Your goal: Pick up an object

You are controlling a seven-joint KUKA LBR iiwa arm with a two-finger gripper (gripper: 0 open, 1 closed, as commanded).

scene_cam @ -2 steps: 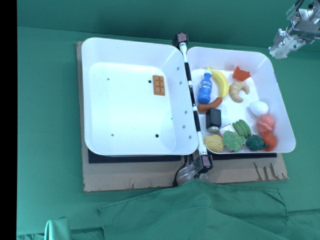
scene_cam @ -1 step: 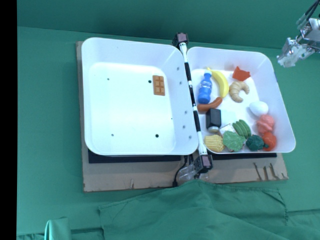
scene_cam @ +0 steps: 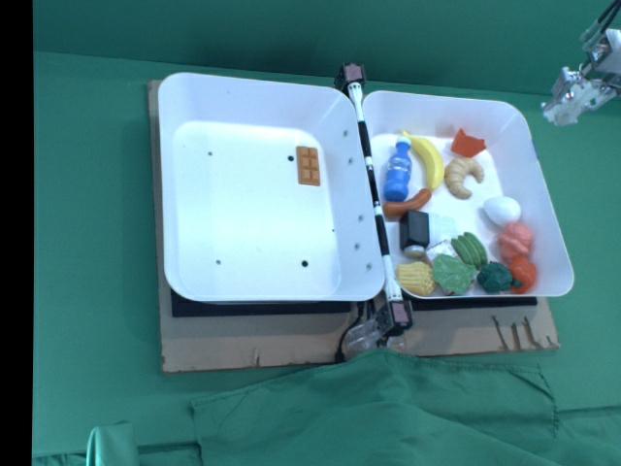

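The right bin [scene_cam: 529, 134] holds several toy foods: a blue bottle [scene_cam: 398, 170], a banana [scene_cam: 429, 159], a croissant [scene_cam: 464, 176], a red wedge [scene_cam: 468, 144], a white egg [scene_cam: 502, 210], a sausage [scene_cam: 407, 203], a black block [scene_cam: 415, 229], corn [scene_cam: 416, 279] and green vegetables [scene_cam: 470, 249]. An orange waffle piece [scene_cam: 309, 166] lies alone in the left bin [scene_cam: 194, 100]. My gripper [scene_cam: 574, 95] hangs at the far upper right, beyond the right bin's corner and well apart from every object.
A black-and-white divider bar [scene_cam: 374, 197] runs between the two bins. Both bins rest on a brown board [scene_cam: 252, 349] over green cloth. A fold of green fabric [scene_cam: 388, 406] lies at the front.
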